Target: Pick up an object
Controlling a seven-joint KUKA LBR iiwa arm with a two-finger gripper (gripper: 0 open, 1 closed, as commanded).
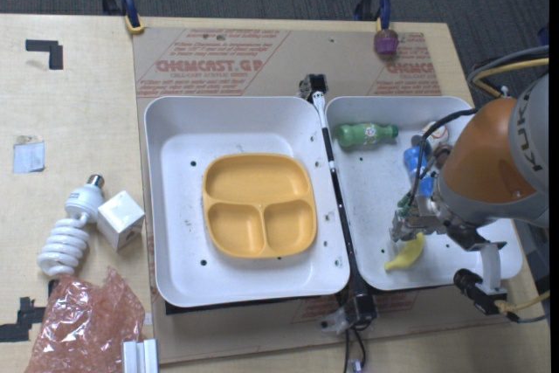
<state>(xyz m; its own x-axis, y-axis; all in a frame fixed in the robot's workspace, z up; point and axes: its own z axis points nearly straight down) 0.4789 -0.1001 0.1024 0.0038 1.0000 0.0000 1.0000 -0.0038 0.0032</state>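
In the right bin [367, 188] lie a green bottle [367, 134] at the back, a blue object [414, 163] partly hidden by the arm, and a yellow banana-shaped toy [403, 255] near the front. My gripper [403, 229] hangs low in this bin, just above the back end of the yellow toy and close to it. The grey and orange arm covers the right half of the bin. I cannot see anything held. The left bin [175, 188] holds a yellow divided plate [259, 204].
On the bench left of the bins lie a spiral light bulb [70, 227], a white cube [120, 218] and a crumpled pink bag [83, 323]. A purple object [386, 41] sits behind the right bin. Cables run along the divider between the bins.
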